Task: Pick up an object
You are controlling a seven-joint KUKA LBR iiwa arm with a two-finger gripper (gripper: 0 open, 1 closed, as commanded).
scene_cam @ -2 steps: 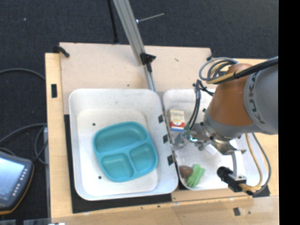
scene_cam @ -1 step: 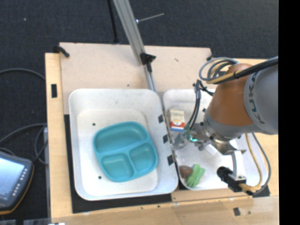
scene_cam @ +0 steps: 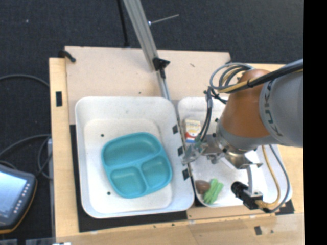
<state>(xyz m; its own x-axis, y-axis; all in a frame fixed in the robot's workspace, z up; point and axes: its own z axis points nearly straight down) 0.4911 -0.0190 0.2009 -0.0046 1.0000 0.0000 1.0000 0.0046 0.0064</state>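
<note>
A: Nearest to us, at the front of the right bin [scene_cam: 286,185], lie a green object [scene_cam: 214,191] and a small brown object [scene_cam: 202,186], touching each other. Are these the things to pick?

B: I judge yes, either one. The green one looks long and a little ridged, maybe soft plastic; the brown one is rounded and dull. Behind them, against the left wall of the same bin, lies a small carton [scene_cam: 192,128] with a red and white label.

A: And the gripper [scene_cam: 196,152]?

B: It hangs low over the middle of the right bin, between the carton and the green object. Its metal parts are thin and blurred, so I cannot tell how far the fingers are apart, and I see nothing held in them.

A: So which step?

B: The approach, I think. The grasp is not yet done. The next move needs to choose one object and come down straight on it.

A: And the left bin [scene_cam: 92,111]?

B: It holds a teal plate [scene_cam: 136,164], smooth plastic, with three sections. Beyond the bins, a metal bar [scene_cam: 143,29] leans across the wooden bench [scene_cam: 112,70].
</note>
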